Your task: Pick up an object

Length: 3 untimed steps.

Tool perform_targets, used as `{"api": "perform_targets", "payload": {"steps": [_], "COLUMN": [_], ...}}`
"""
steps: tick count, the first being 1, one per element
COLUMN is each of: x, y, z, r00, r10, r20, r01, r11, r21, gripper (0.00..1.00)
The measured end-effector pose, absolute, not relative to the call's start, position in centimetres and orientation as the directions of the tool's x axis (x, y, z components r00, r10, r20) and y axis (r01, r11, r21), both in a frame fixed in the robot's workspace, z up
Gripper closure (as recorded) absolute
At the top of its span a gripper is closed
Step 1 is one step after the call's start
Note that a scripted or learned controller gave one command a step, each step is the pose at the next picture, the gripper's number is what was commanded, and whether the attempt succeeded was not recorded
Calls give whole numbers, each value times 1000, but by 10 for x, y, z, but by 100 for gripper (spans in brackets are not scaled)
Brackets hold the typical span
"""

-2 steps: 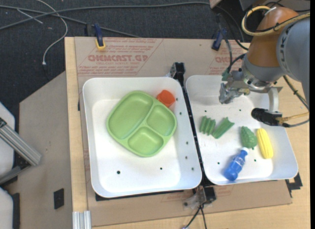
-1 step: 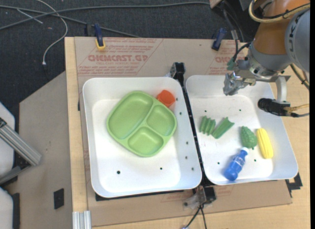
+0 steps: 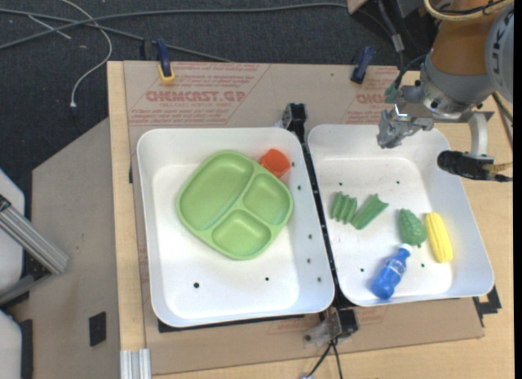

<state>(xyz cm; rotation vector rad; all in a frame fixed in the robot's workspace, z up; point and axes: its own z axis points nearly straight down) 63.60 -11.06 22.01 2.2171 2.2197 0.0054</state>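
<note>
the gripper (image 3: 397, 134) hangs over the right bin (image 3: 359, 151), grasp state i cannot tell; the blue bottle (image 3: 390, 273) looks light, stiff, slippery, best taken across its middle.

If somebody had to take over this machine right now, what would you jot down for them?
Gripper: above the right white bin's far edge, nothing seen in it.
Right bin: green bean-like pieces, bumpy green toy vegetable, yellow toy corn, blue plastic bottle.
Left white bin: green divided plate, small orange object at its far rim.
Done: nothing picked.
Left: grasp one item.
</note>
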Motion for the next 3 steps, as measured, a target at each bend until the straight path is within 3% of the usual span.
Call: {"api": "perform_targets", "payload": {"steps": [1,3], "x": [642,634], "y": [-66,42], "z": [222,225], "r00": [-5,-7], "r10": [1000,1000], "r20": [1,3], "r01": [1000,1000], "r11": [5,7], "r21": [3,-2], "gripper": [100,100]}}
